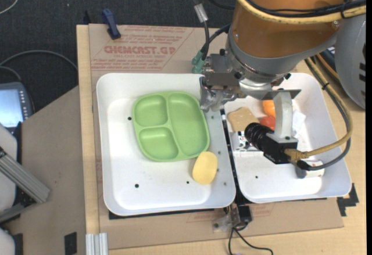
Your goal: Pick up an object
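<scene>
A green three-compartment plate [168,126] lies in the left bin [116,178]. Beside the plate's near right corner rests a yellow rounded object [204,168]. The right bin [279,187] holds a tan block [241,117], an orange object [268,107] with a red bit beside it, and something white [300,121], all partly hidden under the arm. My gripper [214,97] hangs below the big orange wrist band, over the divide between the bins, just right of the plate's far right corner. I see nothing held in it.
The bins sit on a brown cardboard sheet [139,47] with red print. A blue clip [110,22] sits at the sheet's far left corner. The arm covers the far part of the right bin. Cables trail behind the arm.
</scene>
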Controlling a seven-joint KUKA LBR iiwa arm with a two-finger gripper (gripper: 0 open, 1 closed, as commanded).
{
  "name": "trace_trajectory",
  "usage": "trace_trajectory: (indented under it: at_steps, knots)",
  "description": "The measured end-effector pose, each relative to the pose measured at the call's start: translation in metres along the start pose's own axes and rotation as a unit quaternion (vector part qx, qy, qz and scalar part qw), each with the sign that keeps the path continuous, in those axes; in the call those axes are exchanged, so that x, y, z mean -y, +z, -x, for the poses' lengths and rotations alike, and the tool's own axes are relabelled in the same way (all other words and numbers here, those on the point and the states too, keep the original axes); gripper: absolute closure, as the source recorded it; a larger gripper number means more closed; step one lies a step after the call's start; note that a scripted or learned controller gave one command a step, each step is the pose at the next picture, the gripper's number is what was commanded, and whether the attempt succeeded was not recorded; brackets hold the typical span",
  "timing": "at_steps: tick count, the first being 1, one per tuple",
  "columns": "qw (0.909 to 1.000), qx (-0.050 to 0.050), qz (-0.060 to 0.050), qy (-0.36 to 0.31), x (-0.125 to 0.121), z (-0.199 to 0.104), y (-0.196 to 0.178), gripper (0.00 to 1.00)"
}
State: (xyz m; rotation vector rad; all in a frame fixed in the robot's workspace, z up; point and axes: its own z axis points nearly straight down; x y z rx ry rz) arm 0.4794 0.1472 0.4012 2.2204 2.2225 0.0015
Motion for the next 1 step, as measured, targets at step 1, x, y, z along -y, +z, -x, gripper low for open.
trace_trajectory:
  at_steps: [1]
  knots:
    - [1.0000,0.000,0.001,0.000,-0.0005,-0.0004,-0.0101,1.00]
